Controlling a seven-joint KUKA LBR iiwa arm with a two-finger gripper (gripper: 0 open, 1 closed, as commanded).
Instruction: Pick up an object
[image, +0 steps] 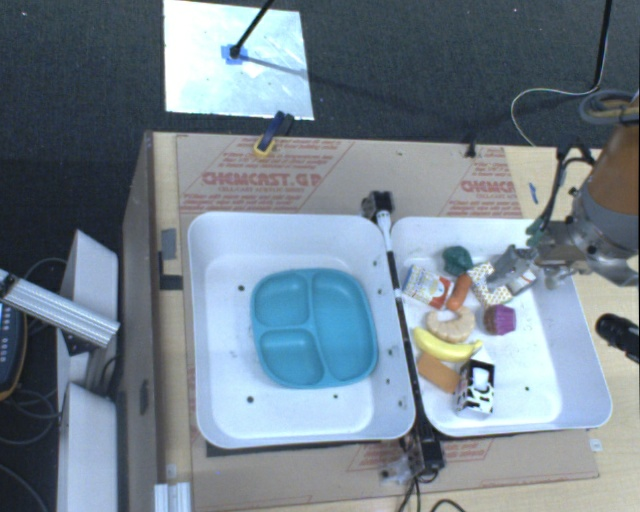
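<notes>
Here the gripper (508, 268) hangs low over the right bin (575, 345), arm slanting in.

The brown paper-faced sheet (300, 170) lying on the counter under the two white bins carries red printed lettering. Just beyond the far rim of the left white bin (215, 250), a line in large capitals reads "CHEMCAST GP", with smaller red lines around it too fine to make out. More of the same red print lies beyond the right white bin (580, 400), set at a slant and too blurred to read.
</notes>
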